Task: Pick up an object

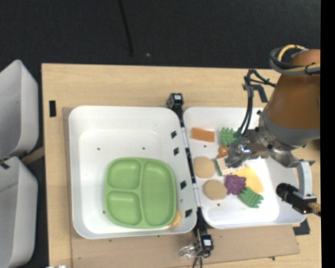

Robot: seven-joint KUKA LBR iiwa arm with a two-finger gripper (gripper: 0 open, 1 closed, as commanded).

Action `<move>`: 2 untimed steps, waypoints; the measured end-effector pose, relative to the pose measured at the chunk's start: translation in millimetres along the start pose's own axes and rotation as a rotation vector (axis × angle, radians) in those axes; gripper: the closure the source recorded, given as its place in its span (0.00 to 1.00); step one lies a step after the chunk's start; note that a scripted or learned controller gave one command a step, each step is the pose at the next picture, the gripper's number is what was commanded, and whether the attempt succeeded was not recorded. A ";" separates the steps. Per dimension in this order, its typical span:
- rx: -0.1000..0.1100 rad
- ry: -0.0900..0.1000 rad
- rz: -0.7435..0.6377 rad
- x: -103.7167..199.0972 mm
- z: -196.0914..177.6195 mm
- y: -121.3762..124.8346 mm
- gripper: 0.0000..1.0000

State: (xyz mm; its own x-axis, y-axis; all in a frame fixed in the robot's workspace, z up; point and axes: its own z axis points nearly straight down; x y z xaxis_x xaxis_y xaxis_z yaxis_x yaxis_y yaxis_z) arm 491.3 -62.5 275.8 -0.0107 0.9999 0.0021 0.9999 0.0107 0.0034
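Several toy foods (235, 183) in right bin (268, 216), just below gripper (234, 156)

orange flat rectangular block (202, 134): flat, near the far wall of the right bin.
green leafy toy (229, 135): just right of the orange block.
two tan round discs (203, 167): flat, one beyond the other, close to the divider.
purple grape bunch (234, 183): between the nearer disc and the yellow wedge (253, 179).
green spiky toy (251, 197): nearest the front.
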 end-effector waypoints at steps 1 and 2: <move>0.007 -0.001 0.002 79.1 28.6 0.1 1.00; -0.009 0.000 0.003 121.9 -114.6 2.0 1.00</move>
State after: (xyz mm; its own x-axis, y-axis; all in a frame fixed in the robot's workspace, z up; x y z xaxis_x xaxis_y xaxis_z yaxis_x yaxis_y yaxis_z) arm 491.6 59.1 390.7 -0.0078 1.0000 0.0017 0.9999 0.0078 0.0122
